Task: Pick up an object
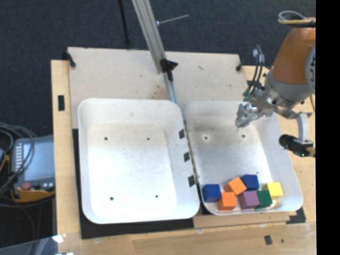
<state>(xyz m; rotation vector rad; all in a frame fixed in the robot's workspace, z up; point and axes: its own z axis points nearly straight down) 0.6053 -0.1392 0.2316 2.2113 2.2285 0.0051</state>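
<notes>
Dark carpet surrounds the bench (61, 142); the gripper (243, 117) hangs above the right bin (223, 142), jaw state unreadable, well apart from the blocks (243, 192) clustered at its near edge, so it should travel there and descend over one outlying cube

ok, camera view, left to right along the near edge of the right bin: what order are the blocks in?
Blue block → orange block → purple block → green block → yellow block. A second orange and a second blue block sit just behind that row and overlap it, so I left them out.
</notes>
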